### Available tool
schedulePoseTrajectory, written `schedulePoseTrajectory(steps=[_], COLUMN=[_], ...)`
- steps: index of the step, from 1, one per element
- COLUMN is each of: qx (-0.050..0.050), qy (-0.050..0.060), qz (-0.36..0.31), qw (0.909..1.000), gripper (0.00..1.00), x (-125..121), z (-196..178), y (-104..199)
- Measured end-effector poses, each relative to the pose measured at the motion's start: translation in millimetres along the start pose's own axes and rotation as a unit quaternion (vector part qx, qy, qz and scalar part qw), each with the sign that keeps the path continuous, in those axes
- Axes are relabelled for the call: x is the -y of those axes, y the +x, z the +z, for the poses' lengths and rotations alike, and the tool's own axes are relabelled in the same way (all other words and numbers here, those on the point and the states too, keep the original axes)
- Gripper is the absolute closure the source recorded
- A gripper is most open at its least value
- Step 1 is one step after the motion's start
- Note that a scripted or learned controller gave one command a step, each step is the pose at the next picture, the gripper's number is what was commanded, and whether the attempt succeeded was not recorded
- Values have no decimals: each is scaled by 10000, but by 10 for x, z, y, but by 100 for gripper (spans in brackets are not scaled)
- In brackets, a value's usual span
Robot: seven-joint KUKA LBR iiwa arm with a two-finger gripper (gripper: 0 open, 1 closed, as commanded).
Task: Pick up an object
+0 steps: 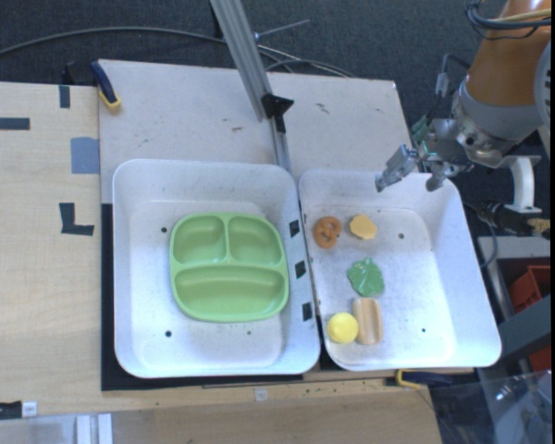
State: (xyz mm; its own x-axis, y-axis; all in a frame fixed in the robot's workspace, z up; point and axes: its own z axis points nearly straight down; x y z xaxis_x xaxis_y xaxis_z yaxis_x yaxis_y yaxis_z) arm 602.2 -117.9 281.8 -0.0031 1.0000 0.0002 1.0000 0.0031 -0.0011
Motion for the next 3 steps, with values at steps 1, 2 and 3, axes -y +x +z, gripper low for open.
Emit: schedulePoseTrajectory(steps=[1, 2, 3], qx=[0, 0, -1], qy=[0, 34, 37], qz=[0, 8, 8], qw=[10000, 10000, 10000], gripper=[0, 0, 0], x=[0, 78, 175], z=[-1, 620, 1225], y=[0, 23, 49])
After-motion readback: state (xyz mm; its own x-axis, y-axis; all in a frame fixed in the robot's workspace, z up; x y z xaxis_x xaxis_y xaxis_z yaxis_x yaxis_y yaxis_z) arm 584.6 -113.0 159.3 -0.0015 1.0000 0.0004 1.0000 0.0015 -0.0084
